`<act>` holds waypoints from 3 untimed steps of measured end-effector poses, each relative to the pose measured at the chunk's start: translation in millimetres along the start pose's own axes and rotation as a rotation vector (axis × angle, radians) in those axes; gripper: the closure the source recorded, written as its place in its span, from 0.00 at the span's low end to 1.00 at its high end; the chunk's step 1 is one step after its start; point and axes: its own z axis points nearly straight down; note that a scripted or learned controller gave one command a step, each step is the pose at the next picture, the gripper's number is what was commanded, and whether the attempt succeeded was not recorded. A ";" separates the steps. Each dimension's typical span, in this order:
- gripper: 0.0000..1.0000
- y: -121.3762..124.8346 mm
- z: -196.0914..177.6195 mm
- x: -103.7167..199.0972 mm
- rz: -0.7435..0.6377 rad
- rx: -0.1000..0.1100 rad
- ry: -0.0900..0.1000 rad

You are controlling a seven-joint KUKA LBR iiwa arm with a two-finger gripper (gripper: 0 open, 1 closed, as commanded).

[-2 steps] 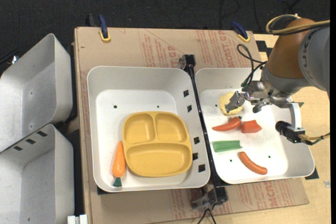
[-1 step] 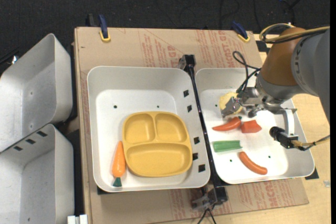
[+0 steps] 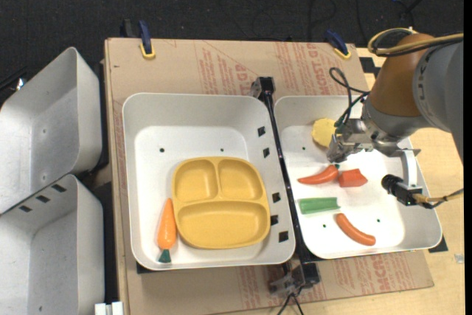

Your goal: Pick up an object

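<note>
The right bin (image 3: pixel 413 236) holds a yellow round piece (image 3: pixel 322 131), a red chili pepper (image 3: pixel 318 176), a small red block (image 3: pixel 352 177), a green bar (image 3: pixel 318 205) and an orange-red sausage (image 3: pixel 355 229). My gripper (image 3: pixel 338 150) reaches in from the right and hangs low over the bin, just right of the yellow piece and right above the chili's thick end. Nothing shows between its fingers. In the left bin (image 3: pixel 147 122) a yellow divided tray (image 3: pixel 220 202) lies with an orange carrot (image 3: pixel 167 226) along its left side.
The two bins sit side by side on a cardboard sheet (image 3: pixel 214 59), split by a black divider (image 3: pixel 276 151). More white bins (image 3: pixel 44 129) stand off the bench at the left. A black cable and fitting (image 3: pixel 402 188) trails over the right bin's right side.
</note>
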 end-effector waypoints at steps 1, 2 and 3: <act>1.00 8.5 -61.6 -2.0 -0.004 -0.007 -0.002; 1.00 3.5 -108.7 3.4 -0.004 -0.005 -0.001; 1.00 11.0 -167.8 9.8 -0.005 -0.007 -0.002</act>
